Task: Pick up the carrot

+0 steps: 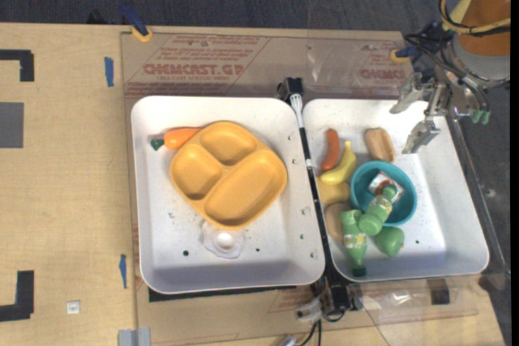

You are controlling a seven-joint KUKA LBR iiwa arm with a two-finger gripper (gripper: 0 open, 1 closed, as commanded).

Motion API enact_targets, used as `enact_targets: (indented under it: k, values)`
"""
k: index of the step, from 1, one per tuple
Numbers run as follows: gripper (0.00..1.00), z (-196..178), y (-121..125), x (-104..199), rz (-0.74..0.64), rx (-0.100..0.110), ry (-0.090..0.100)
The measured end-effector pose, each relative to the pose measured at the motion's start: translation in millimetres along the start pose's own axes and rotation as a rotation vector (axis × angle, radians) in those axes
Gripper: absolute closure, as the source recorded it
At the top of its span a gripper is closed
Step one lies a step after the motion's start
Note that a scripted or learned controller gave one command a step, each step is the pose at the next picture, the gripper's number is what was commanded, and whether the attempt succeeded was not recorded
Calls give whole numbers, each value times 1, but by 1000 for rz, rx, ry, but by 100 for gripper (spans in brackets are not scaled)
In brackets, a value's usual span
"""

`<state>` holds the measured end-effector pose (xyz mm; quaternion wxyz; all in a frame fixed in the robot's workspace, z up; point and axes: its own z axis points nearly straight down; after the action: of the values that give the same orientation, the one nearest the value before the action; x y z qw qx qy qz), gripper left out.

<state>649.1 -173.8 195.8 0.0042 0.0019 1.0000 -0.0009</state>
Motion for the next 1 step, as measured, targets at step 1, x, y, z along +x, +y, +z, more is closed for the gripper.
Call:
enact_targets:
  k: [1]
  values:
    - [0, -3, 61, 34, 455, -2, 4]
